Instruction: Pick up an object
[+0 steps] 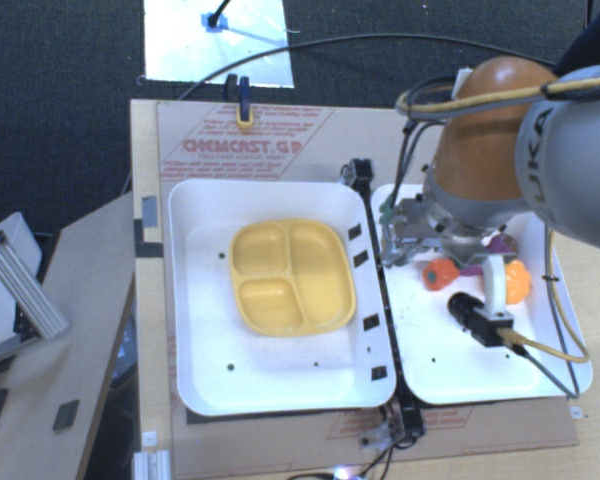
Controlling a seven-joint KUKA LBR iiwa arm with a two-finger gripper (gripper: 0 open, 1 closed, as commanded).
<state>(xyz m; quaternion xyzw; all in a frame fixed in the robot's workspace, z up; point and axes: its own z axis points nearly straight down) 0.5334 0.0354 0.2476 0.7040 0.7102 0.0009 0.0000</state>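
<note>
Two white bins sat below; my gripper hovered over an orange toy, jaw state unclear, nothing lifted.

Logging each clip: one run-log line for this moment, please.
arm: over right white bin | hand: low by small orange toy | left bin: yellow divided plastic plate | grasp: unconfirmed

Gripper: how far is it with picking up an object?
Done: the arm is down over the right bin, above the small toys. In hand: nothing that I can see; the orange toy lies on the bin floor beside the wrist, and the yellow tray sits in the left bin. Left: to grasp one object and lift it.
</note>
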